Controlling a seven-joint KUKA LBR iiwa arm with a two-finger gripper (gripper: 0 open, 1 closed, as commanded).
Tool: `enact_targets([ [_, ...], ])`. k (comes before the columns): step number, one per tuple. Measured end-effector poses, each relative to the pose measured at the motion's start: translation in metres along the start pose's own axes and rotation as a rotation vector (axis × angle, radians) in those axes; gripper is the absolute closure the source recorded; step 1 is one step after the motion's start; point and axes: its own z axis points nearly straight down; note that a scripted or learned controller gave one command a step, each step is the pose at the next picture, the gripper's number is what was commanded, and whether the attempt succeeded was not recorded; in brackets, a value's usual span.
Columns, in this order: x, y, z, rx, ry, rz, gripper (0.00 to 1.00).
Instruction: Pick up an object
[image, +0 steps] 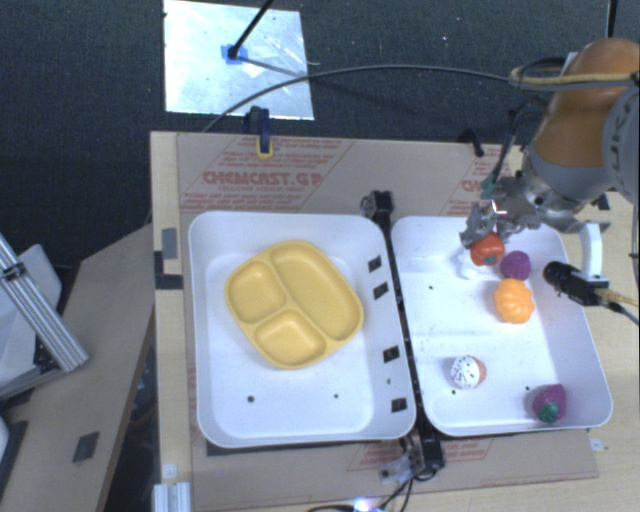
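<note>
**Jaws low over the red piece in the right bin**

My arm (585, 110) comes in from the right, and my jaws (484, 232) hang at the far end of the right bin (440, 300). Whether they stand wide or narrow I cannot tell; the wrist hardware hides the tips from this angle.

Directly under my jaws, seemingly touching them, lies a small red-orange object (487, 250). I cannot tell whether it sits between the tips or just below them. Just beside it, on the side toward my arm, is a purple ball (515, 265). A little nearer the camera than that lies an orange fruit (514, 301).

Well apart from my jaws, toward the near edge of the same bin, rest a white speckled ball (465, 372) and a purple piece with a green spot (548, 402).

Across the divider, the left bin (215, 400) holds a yellow sectioned plate (292, 303), far from my jaws. Both bins sit on the worktop (300, 170).
</note>
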Motion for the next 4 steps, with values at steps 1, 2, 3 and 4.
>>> enact_targets([
  [1,0.046,-0.018,-0.008,0.004,0.003,-0.005,1.0],
  [2,0.094,-0.042,-0.013,0.006,0.002,-0.005,1.0],
  [3,0.141,-0.061,-0.015,0.005,0.002,-0.005,1.0],
  [4,0.187,-0.081,-0.012,0.006,0.003,-0.006,1.0],
])
